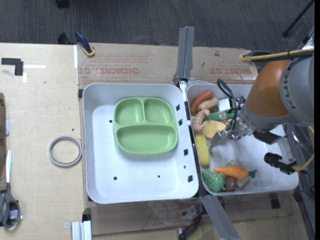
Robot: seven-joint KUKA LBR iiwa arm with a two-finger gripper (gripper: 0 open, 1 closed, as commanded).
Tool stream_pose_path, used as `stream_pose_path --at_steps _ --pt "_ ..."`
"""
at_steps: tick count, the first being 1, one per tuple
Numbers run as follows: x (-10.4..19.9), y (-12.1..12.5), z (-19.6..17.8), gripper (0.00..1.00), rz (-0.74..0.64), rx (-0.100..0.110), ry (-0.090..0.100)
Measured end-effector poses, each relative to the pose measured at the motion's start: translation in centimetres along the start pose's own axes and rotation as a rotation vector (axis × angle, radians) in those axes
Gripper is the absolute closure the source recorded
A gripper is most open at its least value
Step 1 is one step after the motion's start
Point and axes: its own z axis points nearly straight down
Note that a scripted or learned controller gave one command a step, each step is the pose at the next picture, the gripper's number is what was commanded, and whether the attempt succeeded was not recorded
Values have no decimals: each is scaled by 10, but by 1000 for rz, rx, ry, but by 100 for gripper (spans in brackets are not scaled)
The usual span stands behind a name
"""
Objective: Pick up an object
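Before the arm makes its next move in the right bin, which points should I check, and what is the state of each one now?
1. End effector is over the right bin: ok.
2. Toy food lies below it, near the corn: ok.
3. Something is held in the end effector: cannot tell.
4. Carrot lies apart from the end effector: ok.
5. Green plate sits in the left bin, away from the arm: ok.

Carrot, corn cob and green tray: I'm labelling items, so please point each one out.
carrot (231, 171), camera view, middle of its orange body.
corn cob (202, 150), camera view, mid-length of the cob.
green tray (145, 140), camera view, floor of its large compartment.
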Motion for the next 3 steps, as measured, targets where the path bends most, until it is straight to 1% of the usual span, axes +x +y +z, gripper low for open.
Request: stream_pose_path --at_steps 1,2,3 --pt "-13 42 -1 0 -384 -3 -2" --pt "-16 29 -1 0 -306 -2 -1" --pt "-38 -58 0 0 8 -1 0"
